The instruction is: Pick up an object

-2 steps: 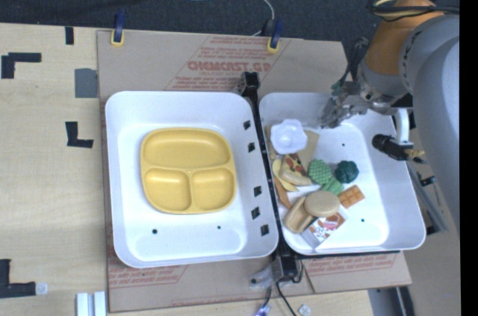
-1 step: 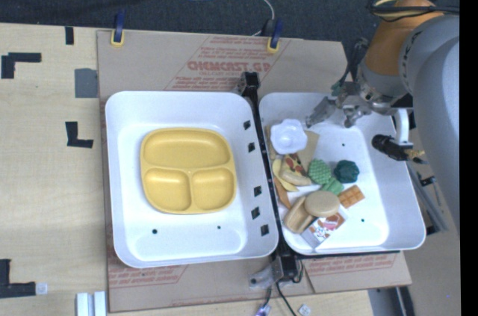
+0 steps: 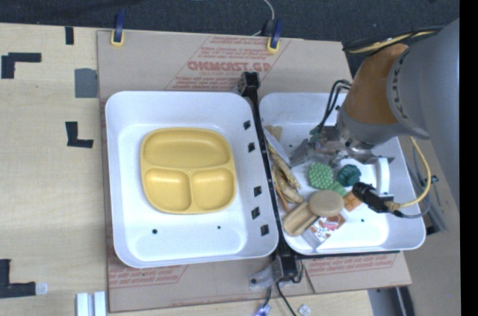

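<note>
My gripper (image 3: 323,146) hangs low over the right bin (image 3: 403,232), just above a pile of small objects. Right below it lies a green bumpy ball (image 3: 321,175), with a teal piece (image 3: 348,174) touching its right side. A tan round disc (image 3: 326,202) sits in front of the ball, next to a tan block (image 3: 297,218) and a red and white packet (image 3: 323,229). Pale wooden sticks (image 3: 285,178) lie along the bin's left wall. Nothing is seen held in the gripper.
The left bin (image 3: 127,232) holds a yellow divided plate (image 3: 188,169). The arm's orange band (image 3: 373,87) and grey body cover the right bin's far right part. A black divider (image 3: 258,150) runs between the bins. A yellow cable (image 3: 418,191) loops at the right wall.
</note>
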Controlling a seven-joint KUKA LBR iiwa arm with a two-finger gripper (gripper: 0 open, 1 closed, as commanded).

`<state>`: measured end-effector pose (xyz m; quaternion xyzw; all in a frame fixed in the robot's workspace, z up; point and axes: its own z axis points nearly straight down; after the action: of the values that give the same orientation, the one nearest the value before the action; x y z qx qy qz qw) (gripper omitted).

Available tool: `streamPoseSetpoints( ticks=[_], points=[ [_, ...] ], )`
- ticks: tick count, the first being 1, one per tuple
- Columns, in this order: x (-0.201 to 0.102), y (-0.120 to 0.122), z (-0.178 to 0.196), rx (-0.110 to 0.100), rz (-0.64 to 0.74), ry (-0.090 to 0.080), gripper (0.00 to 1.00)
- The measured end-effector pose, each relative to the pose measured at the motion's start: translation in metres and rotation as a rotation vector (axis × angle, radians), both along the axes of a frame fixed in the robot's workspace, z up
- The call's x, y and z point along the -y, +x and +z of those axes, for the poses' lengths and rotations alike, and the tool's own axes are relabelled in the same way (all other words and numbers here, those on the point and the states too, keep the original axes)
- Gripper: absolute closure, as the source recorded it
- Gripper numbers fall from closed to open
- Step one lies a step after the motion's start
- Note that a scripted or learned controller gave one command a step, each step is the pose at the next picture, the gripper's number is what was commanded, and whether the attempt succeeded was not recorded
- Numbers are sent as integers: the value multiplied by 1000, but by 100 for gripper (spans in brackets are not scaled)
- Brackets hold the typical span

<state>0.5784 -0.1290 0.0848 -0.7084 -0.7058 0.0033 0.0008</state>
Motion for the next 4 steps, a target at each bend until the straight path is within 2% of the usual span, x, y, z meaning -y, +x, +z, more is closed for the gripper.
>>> streamPoseSetpoints(
  ticks=[1,2,3,4],
  points=[
    [5,84,1,-40,15,-9,0],
    [-23,23,1,2,1,1,0],
    [-21,-20,1,10,3,1,0],
    [-18,70,0,12,8,2,0]
  ],
)
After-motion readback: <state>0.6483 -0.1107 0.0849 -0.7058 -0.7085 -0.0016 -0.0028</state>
